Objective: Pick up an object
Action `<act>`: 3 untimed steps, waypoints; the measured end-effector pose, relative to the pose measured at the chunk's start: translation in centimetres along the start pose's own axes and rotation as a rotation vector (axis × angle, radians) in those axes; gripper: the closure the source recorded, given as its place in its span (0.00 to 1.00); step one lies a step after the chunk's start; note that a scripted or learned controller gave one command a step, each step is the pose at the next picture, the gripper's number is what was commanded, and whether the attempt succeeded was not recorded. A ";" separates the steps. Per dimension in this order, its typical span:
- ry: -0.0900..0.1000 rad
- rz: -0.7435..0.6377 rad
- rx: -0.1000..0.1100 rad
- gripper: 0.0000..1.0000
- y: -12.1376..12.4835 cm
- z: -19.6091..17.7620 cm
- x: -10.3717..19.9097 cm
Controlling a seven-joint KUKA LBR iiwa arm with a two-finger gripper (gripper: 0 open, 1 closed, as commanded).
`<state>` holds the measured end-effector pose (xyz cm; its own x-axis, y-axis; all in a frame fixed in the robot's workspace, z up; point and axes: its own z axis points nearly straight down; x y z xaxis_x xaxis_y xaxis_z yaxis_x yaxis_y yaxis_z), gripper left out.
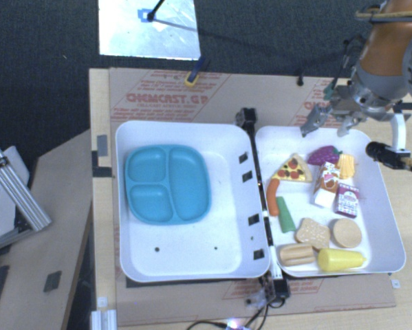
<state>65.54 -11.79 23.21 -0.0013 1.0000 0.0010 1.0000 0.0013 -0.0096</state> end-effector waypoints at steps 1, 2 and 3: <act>-0.001 -0.002 -0.012 0.00 0.2 -0.7 0.0; -0.001 0.000 -0.008 0.00 0.9 3.9 -0.5; 0.000 0.000 -0.006 0.00 0.6 10.2 -0.3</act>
<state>66.08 -12.12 13.00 -0.0010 1.0000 0.0005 1.0000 0.0010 -0.0039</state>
